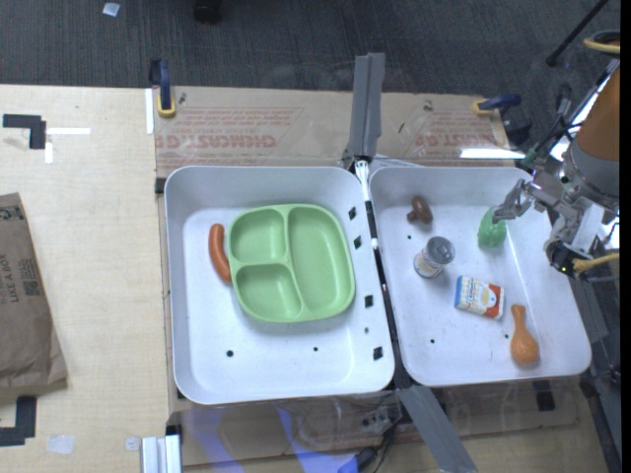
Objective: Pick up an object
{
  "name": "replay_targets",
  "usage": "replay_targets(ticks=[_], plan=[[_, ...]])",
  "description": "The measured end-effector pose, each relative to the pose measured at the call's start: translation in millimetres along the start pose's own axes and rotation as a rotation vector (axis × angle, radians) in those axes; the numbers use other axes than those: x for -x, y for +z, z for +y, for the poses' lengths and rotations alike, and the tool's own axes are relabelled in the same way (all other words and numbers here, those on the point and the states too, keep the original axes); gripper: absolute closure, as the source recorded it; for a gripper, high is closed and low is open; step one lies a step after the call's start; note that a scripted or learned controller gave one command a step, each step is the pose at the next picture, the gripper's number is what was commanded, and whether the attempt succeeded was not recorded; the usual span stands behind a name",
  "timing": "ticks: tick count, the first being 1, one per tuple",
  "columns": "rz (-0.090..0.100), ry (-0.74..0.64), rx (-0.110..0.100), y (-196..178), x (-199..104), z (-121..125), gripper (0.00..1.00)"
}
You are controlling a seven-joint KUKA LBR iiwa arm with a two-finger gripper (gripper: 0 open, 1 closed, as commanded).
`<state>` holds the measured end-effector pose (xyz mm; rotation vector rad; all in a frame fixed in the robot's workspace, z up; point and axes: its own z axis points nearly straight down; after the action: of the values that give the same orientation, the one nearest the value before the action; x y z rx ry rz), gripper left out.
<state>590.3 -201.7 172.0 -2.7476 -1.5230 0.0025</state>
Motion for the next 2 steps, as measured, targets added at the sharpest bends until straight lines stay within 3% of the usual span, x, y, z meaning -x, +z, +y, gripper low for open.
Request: replay_targets(ticks=[1, 2], plan=[[0.0, 0.0, 0.0, 0, 0, 0, 0.0], [0.0, -0.105, -0.001, 46, -4, 19, 0.0]])
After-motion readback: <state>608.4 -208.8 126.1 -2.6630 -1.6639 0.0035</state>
